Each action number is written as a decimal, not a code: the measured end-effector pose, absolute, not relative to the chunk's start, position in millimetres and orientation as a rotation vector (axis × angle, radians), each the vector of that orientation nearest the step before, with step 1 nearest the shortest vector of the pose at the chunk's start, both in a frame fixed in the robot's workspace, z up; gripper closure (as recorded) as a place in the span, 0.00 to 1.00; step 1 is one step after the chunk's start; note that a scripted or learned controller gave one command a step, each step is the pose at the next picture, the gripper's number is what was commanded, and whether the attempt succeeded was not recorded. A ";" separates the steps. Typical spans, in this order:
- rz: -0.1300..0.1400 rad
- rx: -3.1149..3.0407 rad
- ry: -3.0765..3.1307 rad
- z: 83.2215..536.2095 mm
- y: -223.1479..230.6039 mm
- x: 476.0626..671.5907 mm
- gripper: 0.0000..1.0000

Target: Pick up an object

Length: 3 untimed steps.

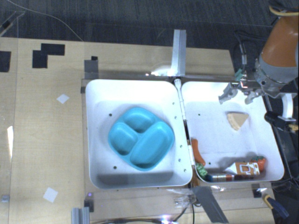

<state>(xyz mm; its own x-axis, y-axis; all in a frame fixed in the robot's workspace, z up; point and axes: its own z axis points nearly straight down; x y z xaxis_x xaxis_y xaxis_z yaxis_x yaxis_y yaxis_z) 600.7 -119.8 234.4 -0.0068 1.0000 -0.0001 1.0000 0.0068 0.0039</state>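
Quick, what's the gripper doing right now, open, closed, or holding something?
Gripper: open, holding nothing, above the right bin near its far edge, just beyond the tan wedge.

A tan wedge (238,120) lies flat in the right bin's (205,97) upper half.

Light wooden bench (42,139) bears 2 white bins: left bin (96,125), right bin (210,94), side by side.
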 end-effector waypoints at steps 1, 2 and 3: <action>0.014 2.078 2.330 105.0 -176.5 611.2 0.00; 0.028 2.005 2.372 101.0 -186.0 598.9 0.00; 0.021 1.851 2.497 100.0 -205.7 592.6 0.00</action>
<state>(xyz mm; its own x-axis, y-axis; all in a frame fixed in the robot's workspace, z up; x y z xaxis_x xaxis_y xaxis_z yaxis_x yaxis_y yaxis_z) 592.6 -205.7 100.0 -0.2905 0.9567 -0.0191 0.9562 0.2910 0.0311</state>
